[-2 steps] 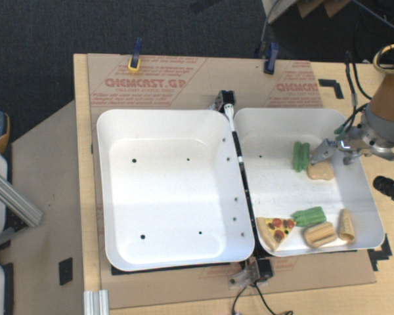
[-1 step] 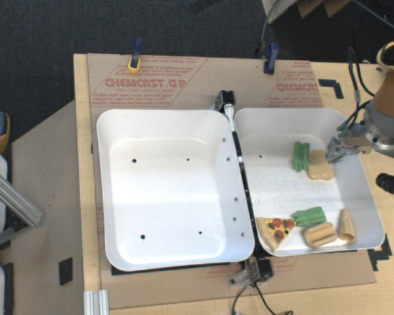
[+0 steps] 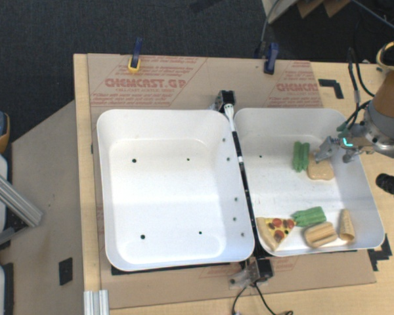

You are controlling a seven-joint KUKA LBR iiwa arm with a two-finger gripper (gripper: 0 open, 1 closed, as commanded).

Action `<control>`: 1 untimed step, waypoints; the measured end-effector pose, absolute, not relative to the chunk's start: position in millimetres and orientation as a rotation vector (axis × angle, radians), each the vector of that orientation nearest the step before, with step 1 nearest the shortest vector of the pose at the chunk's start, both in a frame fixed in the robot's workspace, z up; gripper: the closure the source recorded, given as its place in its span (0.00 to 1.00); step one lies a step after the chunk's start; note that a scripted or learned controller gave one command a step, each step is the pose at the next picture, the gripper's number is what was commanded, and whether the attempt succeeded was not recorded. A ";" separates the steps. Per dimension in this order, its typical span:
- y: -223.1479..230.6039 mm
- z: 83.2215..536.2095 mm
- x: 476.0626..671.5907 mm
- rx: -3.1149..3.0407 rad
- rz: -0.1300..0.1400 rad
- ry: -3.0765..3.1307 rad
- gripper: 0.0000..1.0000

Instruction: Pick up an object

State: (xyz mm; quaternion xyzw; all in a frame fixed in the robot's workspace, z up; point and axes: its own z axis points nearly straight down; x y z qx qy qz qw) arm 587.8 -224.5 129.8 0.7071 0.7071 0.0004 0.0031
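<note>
Hand [image 3: 340, 144] sits low over the right bin [image 3: 269, 130], at its far right side, reached in from the right edge of the camera view; whether it is apart or together I cannot tell, since the wrist hides much of it; nothing shows clamped in it. Just below it, seemingly touching or nearly so, lies a tan bread-like piece [image 3: 320, 170]; a green bean-like piece [image 3: 301, 156] lies upright-lengthwise just to its left. Toward the near edge of the same bin lie a pizza slice [image 3: 276, 231], a second green piece [image 3: 308, 216], a tan roll [image 3: 320, 234] and a tan cone-like piece [image 3: 347, 224], close together. The left bin [image 3: 164, 189] stands beside it on the surface [image 3: 85, 176].

By my reading the pick is at the approach or grasp stage; nothing is lifted; closing and raising remain.
</note>
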 end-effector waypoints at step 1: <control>-224.5 129.8 587.8 2.217 0.001 2.217 0.00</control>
